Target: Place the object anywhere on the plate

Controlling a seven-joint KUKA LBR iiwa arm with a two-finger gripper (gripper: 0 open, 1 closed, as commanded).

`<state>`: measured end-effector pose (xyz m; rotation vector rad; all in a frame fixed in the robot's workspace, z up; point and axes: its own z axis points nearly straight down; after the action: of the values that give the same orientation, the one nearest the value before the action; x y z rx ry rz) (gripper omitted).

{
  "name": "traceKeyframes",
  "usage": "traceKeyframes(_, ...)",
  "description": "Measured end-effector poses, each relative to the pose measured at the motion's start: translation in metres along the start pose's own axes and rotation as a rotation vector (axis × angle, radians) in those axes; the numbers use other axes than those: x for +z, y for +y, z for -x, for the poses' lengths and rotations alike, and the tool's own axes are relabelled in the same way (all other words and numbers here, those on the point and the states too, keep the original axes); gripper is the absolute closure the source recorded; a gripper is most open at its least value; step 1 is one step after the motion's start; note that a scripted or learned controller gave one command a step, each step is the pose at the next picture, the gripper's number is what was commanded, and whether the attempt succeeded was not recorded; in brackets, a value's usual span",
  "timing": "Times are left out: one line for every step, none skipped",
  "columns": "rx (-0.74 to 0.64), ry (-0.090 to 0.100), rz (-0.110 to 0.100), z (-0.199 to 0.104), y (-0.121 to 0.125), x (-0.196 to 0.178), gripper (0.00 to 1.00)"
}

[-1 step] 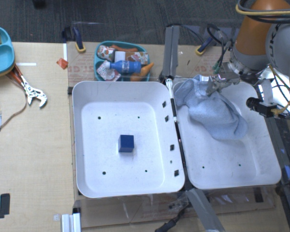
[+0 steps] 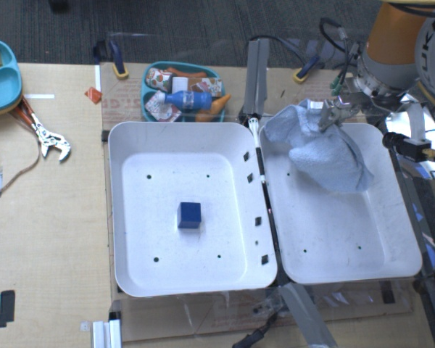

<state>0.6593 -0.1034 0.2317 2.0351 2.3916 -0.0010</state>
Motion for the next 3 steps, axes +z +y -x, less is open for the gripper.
traceKeyframes(-0.398, 0.001, -0.001, -0.039, -0.014, 0.007, 1.00)
traceKeyframes(-0.794, 0.002, 0.000, -0.087, -0.025, 0.014, 1.00)
traceKeyframes(-1.189, 0.002, 0.001, -0.125, -0.046, 0.018, 1.00)
